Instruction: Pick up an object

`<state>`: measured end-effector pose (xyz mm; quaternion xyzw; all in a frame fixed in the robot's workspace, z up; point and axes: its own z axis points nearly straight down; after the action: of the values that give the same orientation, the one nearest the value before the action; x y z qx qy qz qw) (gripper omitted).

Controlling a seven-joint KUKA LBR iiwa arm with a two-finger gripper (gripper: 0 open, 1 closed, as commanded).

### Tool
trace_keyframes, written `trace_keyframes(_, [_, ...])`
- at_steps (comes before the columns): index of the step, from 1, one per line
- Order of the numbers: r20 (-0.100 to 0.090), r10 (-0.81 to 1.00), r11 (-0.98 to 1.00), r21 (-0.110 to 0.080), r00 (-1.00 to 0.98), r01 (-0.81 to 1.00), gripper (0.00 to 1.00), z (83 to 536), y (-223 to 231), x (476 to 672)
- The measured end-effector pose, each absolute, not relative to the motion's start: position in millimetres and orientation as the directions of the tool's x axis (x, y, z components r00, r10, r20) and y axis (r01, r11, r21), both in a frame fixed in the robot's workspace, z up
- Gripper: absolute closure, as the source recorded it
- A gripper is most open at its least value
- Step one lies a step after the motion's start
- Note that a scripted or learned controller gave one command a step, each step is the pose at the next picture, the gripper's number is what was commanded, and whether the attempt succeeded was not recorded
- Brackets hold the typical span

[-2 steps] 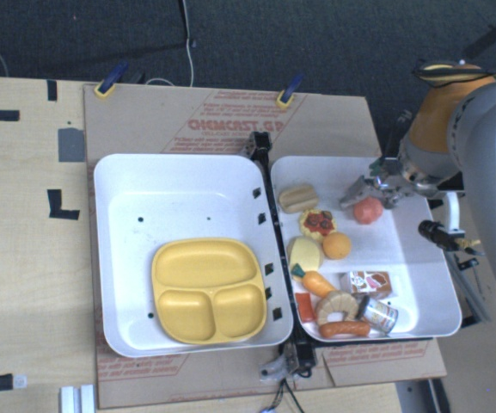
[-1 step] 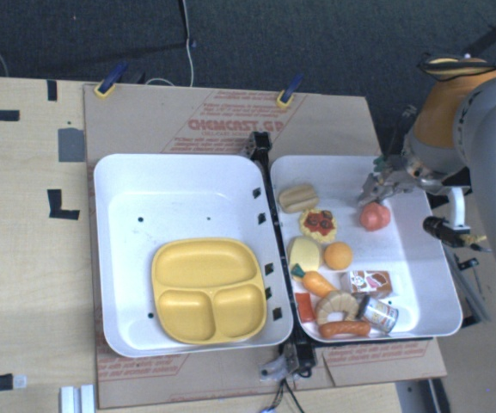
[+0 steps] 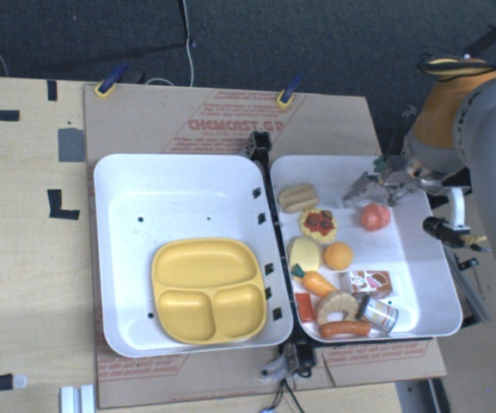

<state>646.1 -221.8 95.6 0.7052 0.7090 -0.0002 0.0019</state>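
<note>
Two white bins (image 3: 110, 231) rest on brown cardboard (image 3: 222, 123) printed with red lettering. The left bin holds a plain yellow divided plate (image 3: 209, 286). In the right bin — a tan bun (image 3: 297, 198) at about 10 o'clock, a pink-red ball (image 3: 374, 218) at 1 o'clock, an orange fruit (image 3: 339, 255) near centre, a pale yellow piece (image 3: 304, 254) beside it. The arm (image 3: 454, 114) is grey, with an orange band.
</note>
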Motion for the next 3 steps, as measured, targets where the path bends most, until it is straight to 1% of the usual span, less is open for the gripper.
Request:
trace_keyframes(1, [-0.001, 1.000, 0.003, -0.001, -0.003, 1.000, 0.00, 85, -175, 610.9])
trace_keyframes(2, [-0.001, 1.000, 0.003, 0.006, -0.003, 1.000, 1.00, 97, -176, 614.1])
trace_keyframes(3, [-0.001, 1.000, 0.002, 0.006, -0.002, 1.000, 0.00, 97, -176, 614.1])
